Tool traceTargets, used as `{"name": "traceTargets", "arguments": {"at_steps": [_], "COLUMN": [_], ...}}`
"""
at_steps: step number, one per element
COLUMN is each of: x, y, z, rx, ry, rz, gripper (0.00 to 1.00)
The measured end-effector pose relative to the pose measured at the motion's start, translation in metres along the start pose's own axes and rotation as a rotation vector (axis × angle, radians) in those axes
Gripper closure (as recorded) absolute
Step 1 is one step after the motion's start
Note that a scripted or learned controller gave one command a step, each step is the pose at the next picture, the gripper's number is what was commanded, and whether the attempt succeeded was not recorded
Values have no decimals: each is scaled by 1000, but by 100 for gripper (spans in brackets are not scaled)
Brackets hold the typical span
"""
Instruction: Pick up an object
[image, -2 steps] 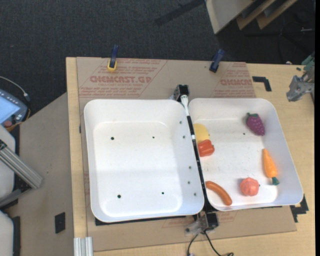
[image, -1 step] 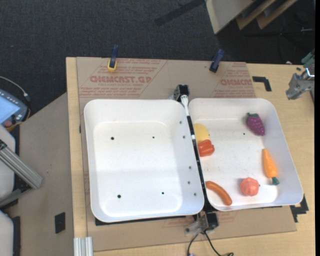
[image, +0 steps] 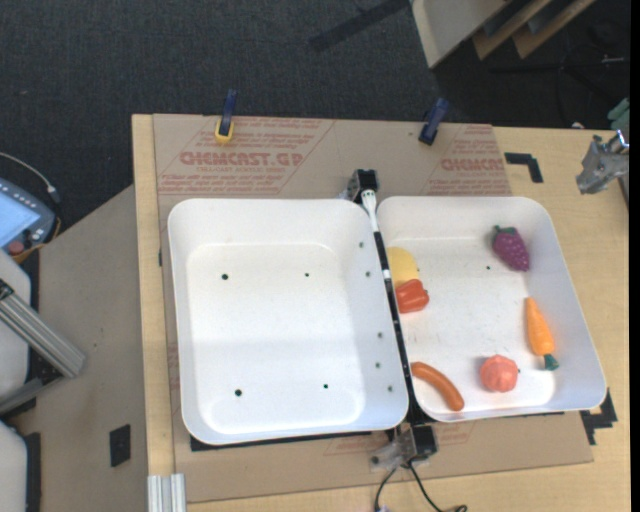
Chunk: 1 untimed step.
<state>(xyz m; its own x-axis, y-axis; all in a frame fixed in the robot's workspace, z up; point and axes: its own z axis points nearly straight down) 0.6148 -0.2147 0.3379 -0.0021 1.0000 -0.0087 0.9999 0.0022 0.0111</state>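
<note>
**Right bin: items lie along the walls, gripper off at far right edge**

The gripper (image: 603, 165) sits at the frame's right edge, outside the bins; its finger state cannot be told. In the right bin (image: 455, 222), the purple grapes (image: 510, 247) lie near the far right corner. The carrot (image: 539, 332) runs along the right wall. The peach (image: 499, 373) and sausage (image: 438, 385) rest near the front rim. The yellow piece (image: 402, 264) and red piece (image: 411, 296) touch against the divider-side wall. The bin's centre floor is open. The left bin (image: 270, 320) adjoins it.
</note>
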Motion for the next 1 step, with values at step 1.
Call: {"name": "traceTargets", "arguments": {"at_steps": [1], "x": [0], "y": [1], "z": [-11], "rx": [-4], "ry": [-3], "rz": [-1], "gripper": [100]}}
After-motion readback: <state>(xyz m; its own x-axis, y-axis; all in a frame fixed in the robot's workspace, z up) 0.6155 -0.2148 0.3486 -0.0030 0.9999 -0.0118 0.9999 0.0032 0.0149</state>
